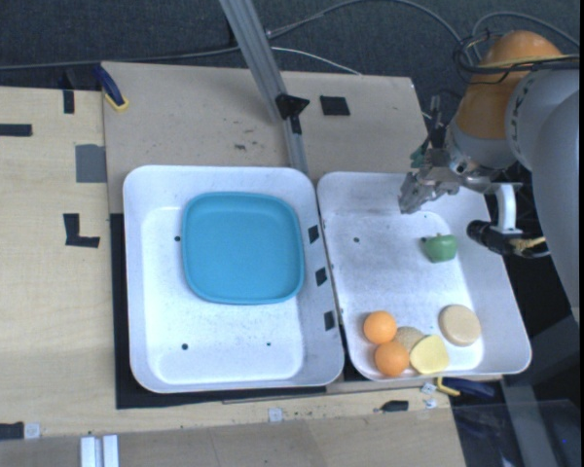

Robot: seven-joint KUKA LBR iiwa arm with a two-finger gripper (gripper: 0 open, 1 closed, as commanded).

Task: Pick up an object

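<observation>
The end effector (416,195) hangs over the far part of the right bin (370,207), above bare white floor, and nothing lies between its fingers; how far they are spread cannot be told from this slanted view, since the fingertips blur into a single dark grey mass. The nearest candidate for picking is the small green object (440,248), which sits just beyond the end effector toward the bin's near side and slightly toward the arm's side, apart from it and from everything else. Going for that one looks like the sound choice: it stands alone, so the fingers can straddle it without nudging a neighbour, and the descent should centre over it before closing. Farther off, at the near end of the same bin, a cluster crowds together: two orange balls (379,327) (391,358), a yellow piece (429,354) and a tan round disc (459,324), touching or nearly so, which would likely make a clean grasp harder. Farthest from the end effector, across the divide, the left bin (156,339) carries a blue square plate (242,247).
</observation>
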